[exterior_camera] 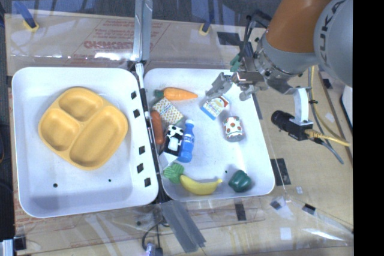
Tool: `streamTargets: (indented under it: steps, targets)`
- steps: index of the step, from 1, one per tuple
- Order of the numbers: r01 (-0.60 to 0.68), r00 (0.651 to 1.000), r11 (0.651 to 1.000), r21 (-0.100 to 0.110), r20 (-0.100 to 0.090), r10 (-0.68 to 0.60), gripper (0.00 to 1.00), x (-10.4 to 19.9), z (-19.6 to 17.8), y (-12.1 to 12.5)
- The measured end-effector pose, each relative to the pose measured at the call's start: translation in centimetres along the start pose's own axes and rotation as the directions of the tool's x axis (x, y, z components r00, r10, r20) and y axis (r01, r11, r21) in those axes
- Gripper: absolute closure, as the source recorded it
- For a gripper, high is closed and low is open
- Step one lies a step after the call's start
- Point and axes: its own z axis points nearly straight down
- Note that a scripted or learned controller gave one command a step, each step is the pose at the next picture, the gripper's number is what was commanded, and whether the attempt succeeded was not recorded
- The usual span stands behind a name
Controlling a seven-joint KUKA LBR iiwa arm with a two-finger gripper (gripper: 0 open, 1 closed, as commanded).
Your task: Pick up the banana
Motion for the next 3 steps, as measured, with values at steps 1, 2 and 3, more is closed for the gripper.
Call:
streamTargets:
  steps: [1, 2, 3]
  targets:
    - [-0.021, 1.000, 1.000, 0.001, -0.001, 0.021, 0.00, -0.1, 13.0, -8.7]
    - [0.336, 0.942, 0.942, 0.000, -0.002, -0.336, 0.00, -1.1, 19.6, -8.7]
    - [0.628, 0.778, 0.778, -0.003, 0.003, -0.628, 0.00, -3.1, 16.1, -8.6]
